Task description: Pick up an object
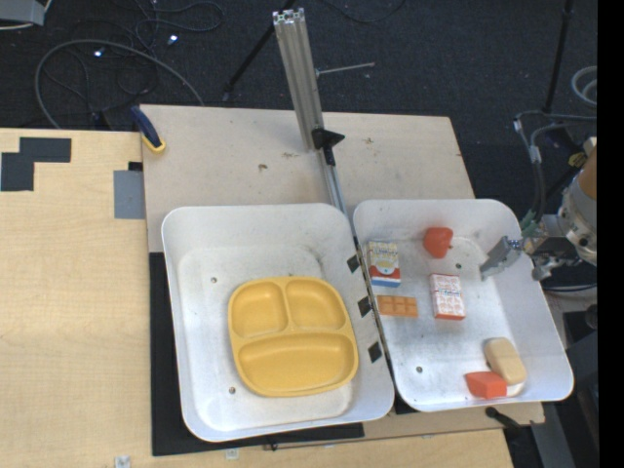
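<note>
Camera view: tool (pixel 499 254) at right bin (pixel 531 310) upper-right rim, can't tell its state, nothing held. Red block (pixel 438 241) nearest, carton (pixel 448 296) mid-bin. Risk: descent clips rim, or block skids off fingers w/ off-center grab.

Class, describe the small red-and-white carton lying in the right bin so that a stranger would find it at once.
Start at the right bin, the one without the yellow tray. Near its middle lies the red-and-white carton, right of the flat orange waffle piece. Unlike the carton with the blue base by the divider, it is red and white all over.
</note>
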Available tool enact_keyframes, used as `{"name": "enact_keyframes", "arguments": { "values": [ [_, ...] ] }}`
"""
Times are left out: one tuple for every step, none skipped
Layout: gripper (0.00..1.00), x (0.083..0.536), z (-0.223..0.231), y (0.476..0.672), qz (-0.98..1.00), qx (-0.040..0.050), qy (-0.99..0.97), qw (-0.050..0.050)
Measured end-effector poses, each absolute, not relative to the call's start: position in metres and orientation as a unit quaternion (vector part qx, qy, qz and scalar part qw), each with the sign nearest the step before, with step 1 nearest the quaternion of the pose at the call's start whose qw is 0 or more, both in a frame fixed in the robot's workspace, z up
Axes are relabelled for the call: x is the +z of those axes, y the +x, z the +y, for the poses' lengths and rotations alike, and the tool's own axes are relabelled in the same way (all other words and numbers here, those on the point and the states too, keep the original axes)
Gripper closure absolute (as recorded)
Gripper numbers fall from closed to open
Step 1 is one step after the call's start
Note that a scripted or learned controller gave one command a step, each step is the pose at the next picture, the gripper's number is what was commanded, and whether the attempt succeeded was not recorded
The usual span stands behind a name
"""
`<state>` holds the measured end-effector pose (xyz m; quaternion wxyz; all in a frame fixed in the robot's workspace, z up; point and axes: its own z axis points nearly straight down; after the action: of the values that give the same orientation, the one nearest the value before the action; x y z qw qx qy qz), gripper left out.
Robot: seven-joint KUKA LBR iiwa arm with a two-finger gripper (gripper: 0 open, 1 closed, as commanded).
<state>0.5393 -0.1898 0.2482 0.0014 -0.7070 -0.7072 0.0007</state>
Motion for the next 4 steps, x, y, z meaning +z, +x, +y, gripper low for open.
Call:
{"name": "enact_keyframes", "arguments": {
  "values": [
    [0.00, 0.205, -0.189, 0.537, -0.707, 0.0018, -0.707, 0.003],
    [0.00, 0.158, -0.196, 0.534, -0.707, 0.0017, -0.707, 0.003],
    [0.00, 0.111, -0.201, 0.538, -0.707, 0.0015, -0.707, 0.003],
    [1.00, 0.123, -0.202, 0.538, -0.706, 0.0010, -0.708, 0.002]
  ]
}}
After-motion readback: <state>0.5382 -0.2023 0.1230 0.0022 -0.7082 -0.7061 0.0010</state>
